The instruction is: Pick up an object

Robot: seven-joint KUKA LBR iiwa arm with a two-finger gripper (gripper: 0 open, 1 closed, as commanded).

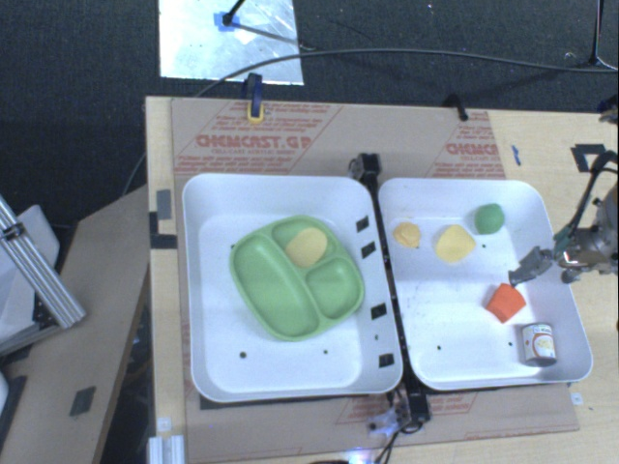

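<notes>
You can read "CHEMCAST GP" printed in red, twice, on the brown board (290, 129) under the bins; can (538, 343) label illegible.

Grey metal gripper (530, 267); thin dark cable (looping above).

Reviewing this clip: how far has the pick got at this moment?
Done: the gripper has reached into the right bin and sits just above the orange block. In hand: nothing visibly held; the block lies on the bin floor. Left: grasp and lift. The can, green ball and two yellow pieces lie untouched in that bin; the green tray sits in the left bin.
</notes>
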